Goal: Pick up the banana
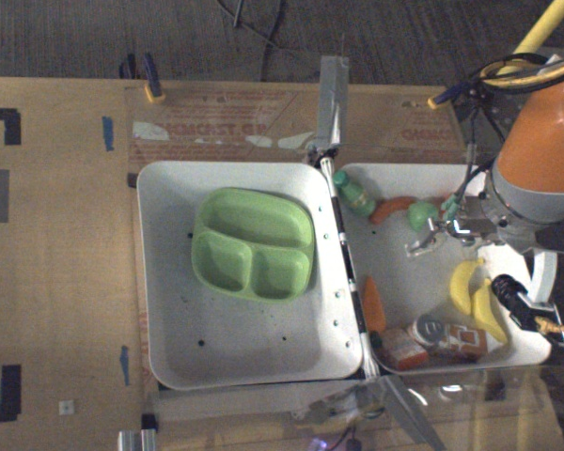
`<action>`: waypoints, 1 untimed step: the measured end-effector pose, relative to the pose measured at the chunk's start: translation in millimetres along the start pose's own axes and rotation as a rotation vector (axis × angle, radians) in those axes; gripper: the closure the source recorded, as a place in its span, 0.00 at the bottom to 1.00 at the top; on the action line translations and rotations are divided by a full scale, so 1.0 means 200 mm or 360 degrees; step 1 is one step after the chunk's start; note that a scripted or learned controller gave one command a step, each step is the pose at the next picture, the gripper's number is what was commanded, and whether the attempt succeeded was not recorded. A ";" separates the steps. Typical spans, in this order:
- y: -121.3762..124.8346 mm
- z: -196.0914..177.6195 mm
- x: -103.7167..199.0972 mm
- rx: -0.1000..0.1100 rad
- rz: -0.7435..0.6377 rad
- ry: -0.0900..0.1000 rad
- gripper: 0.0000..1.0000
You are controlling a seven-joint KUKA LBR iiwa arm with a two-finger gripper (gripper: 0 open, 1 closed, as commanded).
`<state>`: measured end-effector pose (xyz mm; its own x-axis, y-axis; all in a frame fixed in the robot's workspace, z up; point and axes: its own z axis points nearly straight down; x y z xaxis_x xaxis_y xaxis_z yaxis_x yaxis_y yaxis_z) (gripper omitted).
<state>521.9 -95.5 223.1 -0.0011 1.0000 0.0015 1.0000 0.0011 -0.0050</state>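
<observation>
Orange-banded arm (540, 148) over right bin (404, 289), banana (466, 287) near jaws, apart

We see bare, shiny metal on the gripper (425, 242), and a glossy orange band (545, 139) on the arm behind it. Near the gripper, the banana (467, 287) looks like smooth, faintly glossy plastic. The white bin (404, 289) beneath the gripper is smooth plastic, like the second bin (169, 327) farther from it, which holds a glossy plastic green tray (254, 244). The bench (56, 252) is matt pale wood; the floor (94, 17) beyond looks like rough dark carpet.
</observation>
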 end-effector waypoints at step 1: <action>-0.12 0.35 -0.30 -0.0002 0.0058 -0.0001 0.00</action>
<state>498.5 -154.8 152.7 0.0353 0.9994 0.0010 0.9994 -0.0353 -0.0037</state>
